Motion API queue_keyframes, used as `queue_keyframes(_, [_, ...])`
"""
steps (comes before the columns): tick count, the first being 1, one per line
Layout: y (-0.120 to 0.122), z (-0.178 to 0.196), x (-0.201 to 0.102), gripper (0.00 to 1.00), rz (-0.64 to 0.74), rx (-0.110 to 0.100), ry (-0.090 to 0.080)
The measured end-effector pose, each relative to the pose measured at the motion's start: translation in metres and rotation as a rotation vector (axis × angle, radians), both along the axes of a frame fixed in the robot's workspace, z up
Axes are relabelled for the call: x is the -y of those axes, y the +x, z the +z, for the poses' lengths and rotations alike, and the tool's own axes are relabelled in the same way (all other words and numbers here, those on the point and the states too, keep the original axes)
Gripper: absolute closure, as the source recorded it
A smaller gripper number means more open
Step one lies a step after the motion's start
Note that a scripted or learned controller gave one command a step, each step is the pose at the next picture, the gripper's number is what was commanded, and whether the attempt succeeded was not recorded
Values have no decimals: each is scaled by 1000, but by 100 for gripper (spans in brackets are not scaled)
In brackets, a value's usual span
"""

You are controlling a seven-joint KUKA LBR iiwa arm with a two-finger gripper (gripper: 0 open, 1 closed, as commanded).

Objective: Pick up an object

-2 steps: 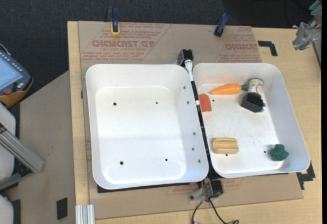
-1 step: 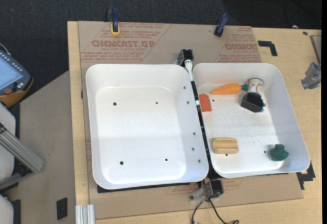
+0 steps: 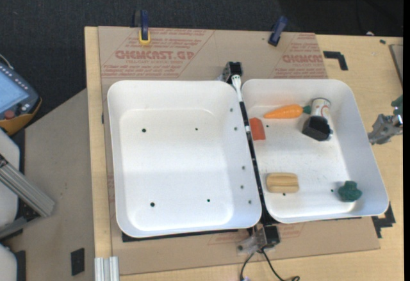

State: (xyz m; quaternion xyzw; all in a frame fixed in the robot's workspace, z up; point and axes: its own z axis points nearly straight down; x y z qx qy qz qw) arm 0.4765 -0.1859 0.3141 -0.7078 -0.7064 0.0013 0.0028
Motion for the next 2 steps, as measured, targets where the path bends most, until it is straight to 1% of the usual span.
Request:
queue_keyframes(1, [5,111,-66,100,9,21,-3])
queue_keyframes(2, [72,0,-136,100,10,-4,1])
